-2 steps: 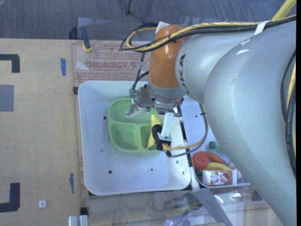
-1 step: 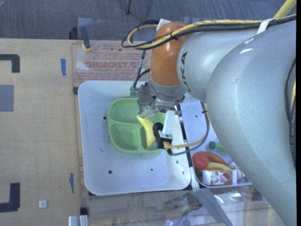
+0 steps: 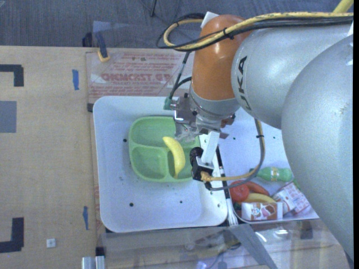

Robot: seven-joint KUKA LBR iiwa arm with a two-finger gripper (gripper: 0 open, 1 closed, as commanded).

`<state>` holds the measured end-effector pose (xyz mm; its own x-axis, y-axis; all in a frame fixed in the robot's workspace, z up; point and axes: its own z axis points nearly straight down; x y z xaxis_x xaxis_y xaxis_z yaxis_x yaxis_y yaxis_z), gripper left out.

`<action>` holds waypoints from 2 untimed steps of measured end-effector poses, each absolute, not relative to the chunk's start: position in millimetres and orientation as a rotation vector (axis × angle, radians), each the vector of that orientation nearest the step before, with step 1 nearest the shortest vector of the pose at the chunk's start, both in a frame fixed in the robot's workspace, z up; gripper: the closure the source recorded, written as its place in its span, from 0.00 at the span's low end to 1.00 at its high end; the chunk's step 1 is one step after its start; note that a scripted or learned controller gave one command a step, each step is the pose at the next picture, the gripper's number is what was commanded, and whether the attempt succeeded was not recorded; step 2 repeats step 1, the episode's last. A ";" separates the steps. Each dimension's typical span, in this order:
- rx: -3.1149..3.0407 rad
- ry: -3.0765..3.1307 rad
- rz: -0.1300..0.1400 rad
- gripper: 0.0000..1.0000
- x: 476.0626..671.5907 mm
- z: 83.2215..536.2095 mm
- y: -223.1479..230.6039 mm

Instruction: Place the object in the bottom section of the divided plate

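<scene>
One banana (image 3: 175,154) lies across the green divided plate (image 3: 147,153) in the left bin (image 3: 112,167), just under the gripper (image 3: 190,134), grip state impossible to tell; best lower straight, confirm it sits in the near section, then lift clear slowly.

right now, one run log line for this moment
gripper: over plate, fingers unclear | banana: on green divided plate | bin: left white bin
</scene>
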<state>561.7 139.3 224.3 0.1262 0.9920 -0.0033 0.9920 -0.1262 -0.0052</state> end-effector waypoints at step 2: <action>-2.356 -2.075 0.009 0.00 561.7 224.2 139.3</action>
